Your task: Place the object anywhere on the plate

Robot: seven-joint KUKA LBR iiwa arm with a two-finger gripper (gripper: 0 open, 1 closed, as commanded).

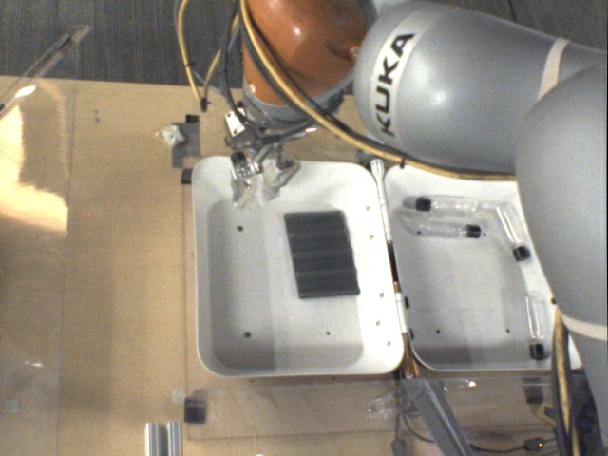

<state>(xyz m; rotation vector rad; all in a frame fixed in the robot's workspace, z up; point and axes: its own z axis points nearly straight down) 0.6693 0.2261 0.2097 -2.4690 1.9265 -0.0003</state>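
I saw my gripper (256,174) at the left bin's (218,340) upper-left corner, couldn't tell its state. One dark ridged plate (322,254) lay mid-bin. Four clear tubes (445,204) lay in the right bin (475,350).

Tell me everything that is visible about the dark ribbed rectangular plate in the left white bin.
The dark ribbed rectangular plate looks matte, charcoal-black, perhaps plastic or rubber. About four raised bands run across its width. It lies flat on the floor of the left white bin, near the middle, turned slightly from the bin's walls and touching none. Nothing rests on it. The gripper is at the bin's upper-left corner, apart from it.
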